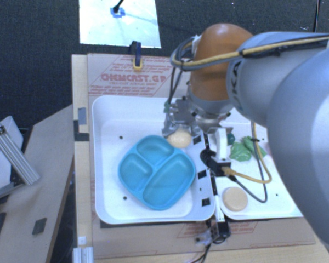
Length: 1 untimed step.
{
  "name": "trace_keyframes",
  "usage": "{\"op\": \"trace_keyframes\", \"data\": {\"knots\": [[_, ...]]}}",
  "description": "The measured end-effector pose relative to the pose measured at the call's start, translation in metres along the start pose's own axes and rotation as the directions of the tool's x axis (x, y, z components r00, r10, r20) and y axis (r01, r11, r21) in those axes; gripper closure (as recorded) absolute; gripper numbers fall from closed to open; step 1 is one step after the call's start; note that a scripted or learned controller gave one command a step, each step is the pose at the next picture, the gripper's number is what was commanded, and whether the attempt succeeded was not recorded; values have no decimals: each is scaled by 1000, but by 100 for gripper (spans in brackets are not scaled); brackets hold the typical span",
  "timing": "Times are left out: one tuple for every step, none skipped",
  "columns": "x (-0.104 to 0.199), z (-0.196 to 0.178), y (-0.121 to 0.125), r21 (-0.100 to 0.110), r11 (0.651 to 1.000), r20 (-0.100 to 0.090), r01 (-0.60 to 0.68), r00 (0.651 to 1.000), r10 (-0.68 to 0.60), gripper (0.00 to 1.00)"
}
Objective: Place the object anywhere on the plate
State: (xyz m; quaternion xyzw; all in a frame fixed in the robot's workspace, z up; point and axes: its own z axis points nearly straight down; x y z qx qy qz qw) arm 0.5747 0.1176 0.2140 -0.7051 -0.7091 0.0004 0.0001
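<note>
Green leafy toy (248, 148) and tan round disc (234, 199) in right bin (285, 207)

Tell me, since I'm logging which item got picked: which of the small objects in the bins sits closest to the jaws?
The pale cream ball, at the blue plate's upper rim in the left bin, directly beneath the gripper. The green piece and tan disc lie in the right bin.

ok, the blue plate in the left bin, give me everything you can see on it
The blue plate looks like smooth light-blue plastic, a rounded rectangle split by raised ridges into three compartments: two smaller ones toward its upper left, one large along its lower right. It lies flat on the floor of the left bin, turned diagonally. All three compartments look bare. A pale round object sits at its upper rim, under the claw; whether it touches the plate is unclear.
</note>
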Motion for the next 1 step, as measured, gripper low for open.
{"op": "trace_keyframes", "data": {"knots": [[0, 0, 0, 0, 1000, 0, 0, 1000, 0, 0]]}}
